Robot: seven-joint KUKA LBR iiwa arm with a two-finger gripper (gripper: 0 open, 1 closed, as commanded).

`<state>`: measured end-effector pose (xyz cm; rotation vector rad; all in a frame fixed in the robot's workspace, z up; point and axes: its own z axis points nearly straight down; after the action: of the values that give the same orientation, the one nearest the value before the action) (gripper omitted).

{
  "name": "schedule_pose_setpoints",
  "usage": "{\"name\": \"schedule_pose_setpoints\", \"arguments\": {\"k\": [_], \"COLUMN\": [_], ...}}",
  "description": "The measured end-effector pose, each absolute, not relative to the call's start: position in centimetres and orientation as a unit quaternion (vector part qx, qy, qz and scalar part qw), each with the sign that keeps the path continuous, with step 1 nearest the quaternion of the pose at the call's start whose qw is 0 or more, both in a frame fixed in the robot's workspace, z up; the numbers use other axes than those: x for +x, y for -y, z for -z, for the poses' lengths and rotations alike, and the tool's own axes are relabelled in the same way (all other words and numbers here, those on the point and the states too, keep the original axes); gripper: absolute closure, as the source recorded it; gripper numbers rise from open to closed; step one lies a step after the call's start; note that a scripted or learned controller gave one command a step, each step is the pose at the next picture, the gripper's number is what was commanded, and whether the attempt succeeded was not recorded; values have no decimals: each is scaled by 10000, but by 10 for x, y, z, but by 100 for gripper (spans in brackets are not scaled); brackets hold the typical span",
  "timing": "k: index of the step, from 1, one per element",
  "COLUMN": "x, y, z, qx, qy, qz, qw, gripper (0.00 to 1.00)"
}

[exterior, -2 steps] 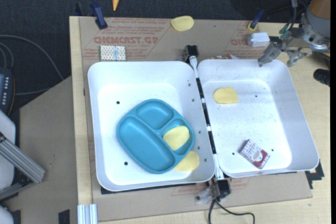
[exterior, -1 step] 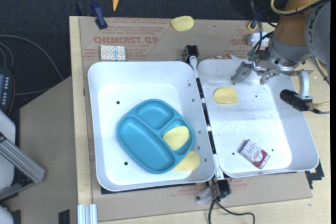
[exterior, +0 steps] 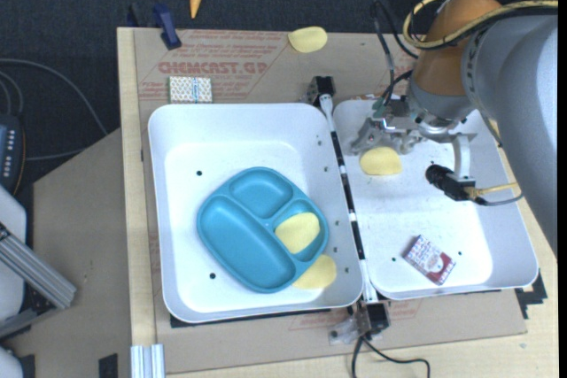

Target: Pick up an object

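Arm body hides the right bin's (exterior: 509,274) far right corner. Fingers (exterior: 383,135) spread open, holding nothing, tips just above a yellow piece (exterior: 381,161). Small red packet (exterior: 429,258) well below them. Left of fingers: left bin (exterior: 177,137) with blue divided plate (exterior: 257,230). Brown desk (exterior: 239,66), dark carpet beyond.

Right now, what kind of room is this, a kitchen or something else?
Probably a robot test lab, not a kitchen: a grey robot arm with an orange band reaches over two shallow white bins, and black cables trail across the dark carpet.
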<state>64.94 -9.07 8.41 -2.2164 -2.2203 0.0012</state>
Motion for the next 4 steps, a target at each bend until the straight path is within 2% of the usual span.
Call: {"name": "schedule_pose_setpoints", "arguments": {"k": [1,2,3,4], "x": [651,583,574,575], "y": [92,88,111,111], "z": [-96,-186,-117,-119], "qx": [-7063,-7074,-7076,-7073], "qy": [7079,7069,7066,7069], "qz": [5,4,-12,-1], "qw": [1,-3,17,5], "gripper": [100,100,100,0]}}
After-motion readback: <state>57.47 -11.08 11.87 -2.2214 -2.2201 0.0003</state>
